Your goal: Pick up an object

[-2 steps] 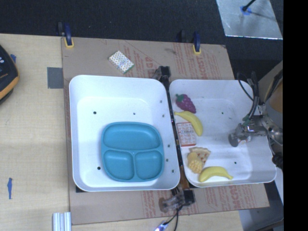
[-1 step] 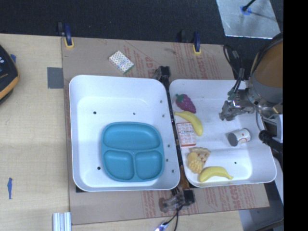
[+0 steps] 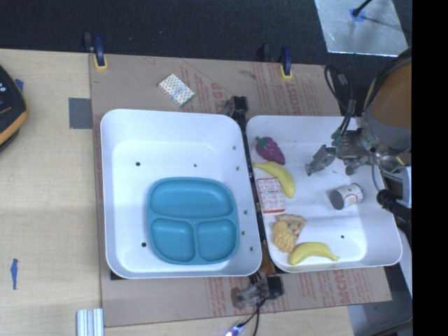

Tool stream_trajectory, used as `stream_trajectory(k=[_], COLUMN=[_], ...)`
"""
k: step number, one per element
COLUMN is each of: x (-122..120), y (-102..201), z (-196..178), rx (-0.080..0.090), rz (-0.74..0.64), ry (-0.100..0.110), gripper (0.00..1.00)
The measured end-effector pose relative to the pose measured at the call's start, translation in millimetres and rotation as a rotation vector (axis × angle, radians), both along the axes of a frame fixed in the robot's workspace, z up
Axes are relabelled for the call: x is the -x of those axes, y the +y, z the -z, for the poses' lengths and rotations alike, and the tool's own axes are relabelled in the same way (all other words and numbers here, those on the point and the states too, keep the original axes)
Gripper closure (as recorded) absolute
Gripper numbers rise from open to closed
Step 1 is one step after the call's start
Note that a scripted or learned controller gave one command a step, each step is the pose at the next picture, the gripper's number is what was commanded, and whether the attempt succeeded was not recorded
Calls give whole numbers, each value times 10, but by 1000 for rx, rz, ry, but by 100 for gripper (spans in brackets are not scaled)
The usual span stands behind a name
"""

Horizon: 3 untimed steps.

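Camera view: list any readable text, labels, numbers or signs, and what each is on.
None reads clearly.
Cardboard sheet under the bins: faint red printed lettering, too blurred to quote.
Small flat packet in the right bin: red and white label, print too small.
Small can on its side: label unreadable.
Patterned packet above the left bin: pattern, no legible words.

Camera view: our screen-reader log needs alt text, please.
The gripper hangs over the right bin, which holds grapes, two bananas, a packet, corn and a small can. The left bin holds a blue divided tray.
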<state>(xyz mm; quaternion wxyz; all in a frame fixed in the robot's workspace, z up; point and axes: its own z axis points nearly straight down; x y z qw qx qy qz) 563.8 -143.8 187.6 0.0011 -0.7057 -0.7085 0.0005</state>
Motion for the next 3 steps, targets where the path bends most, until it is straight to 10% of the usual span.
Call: stream_trajectory(k=[1, 3], x=[-473, -927], y=[454, 355], z=[903, 954], rx=[1, 1], rz=[-1, -1], ry=[-8, -1], gripper=[0, 0])
